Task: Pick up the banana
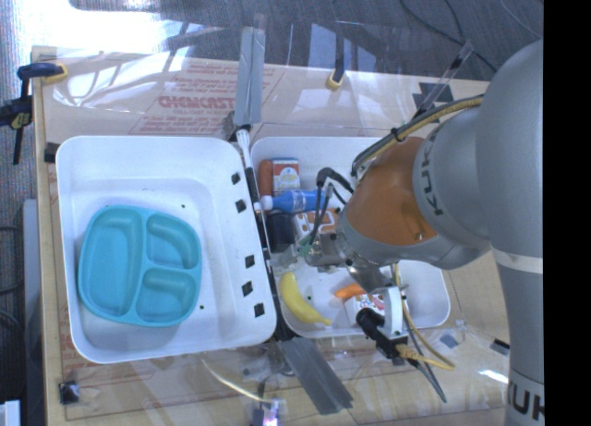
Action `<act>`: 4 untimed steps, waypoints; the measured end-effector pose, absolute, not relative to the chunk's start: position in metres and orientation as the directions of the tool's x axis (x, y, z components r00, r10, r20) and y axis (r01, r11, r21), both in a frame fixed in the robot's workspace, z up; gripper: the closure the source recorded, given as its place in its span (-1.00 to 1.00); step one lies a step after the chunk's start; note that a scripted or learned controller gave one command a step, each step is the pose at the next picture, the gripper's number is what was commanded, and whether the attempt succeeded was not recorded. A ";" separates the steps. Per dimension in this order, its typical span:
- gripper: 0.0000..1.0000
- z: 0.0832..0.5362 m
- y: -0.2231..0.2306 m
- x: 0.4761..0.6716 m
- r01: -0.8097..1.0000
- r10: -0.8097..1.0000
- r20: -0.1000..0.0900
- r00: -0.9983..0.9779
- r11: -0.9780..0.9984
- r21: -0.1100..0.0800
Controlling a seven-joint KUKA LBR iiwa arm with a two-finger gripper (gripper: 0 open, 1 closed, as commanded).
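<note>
lying curved, smooth yellow banana (pixel 301 299) in right bin (pixel 434 309) | pincer (pixel 314 250) state: cannot tell

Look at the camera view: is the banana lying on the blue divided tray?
No, the banana lies in the right bin, while the blue tray sits in the left bin.

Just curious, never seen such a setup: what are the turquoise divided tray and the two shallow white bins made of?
The turquoise divided tray looks like moulded plastic, matte, with soft rounded compartment edges. The shallow white bins also seem plastic, smooth and slightly glossy, with rounded corners and lit rims, though painted metal can't be ruled out.
</note>
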State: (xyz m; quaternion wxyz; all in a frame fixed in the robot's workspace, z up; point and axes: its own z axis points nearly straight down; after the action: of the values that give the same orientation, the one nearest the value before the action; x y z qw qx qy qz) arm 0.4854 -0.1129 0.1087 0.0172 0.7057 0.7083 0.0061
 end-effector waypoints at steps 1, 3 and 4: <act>-1.00 0.108 -0.109 0.479 0.988 0.988 -0.008 0.151 -0.151 0.016; -1.00 0.107 -0.109 0.476 0.974 0.974 -0.003 0.227 -0.227 0.007; -1.00 0.106 -0.107 0.473 0.952 0.952 0.003 0.306 -0.306 -0.006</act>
State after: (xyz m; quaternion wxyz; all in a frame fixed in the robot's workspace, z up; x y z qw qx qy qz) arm 0.4731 -0.1072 0.1058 -0.0032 0.8080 0.5891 -0.0004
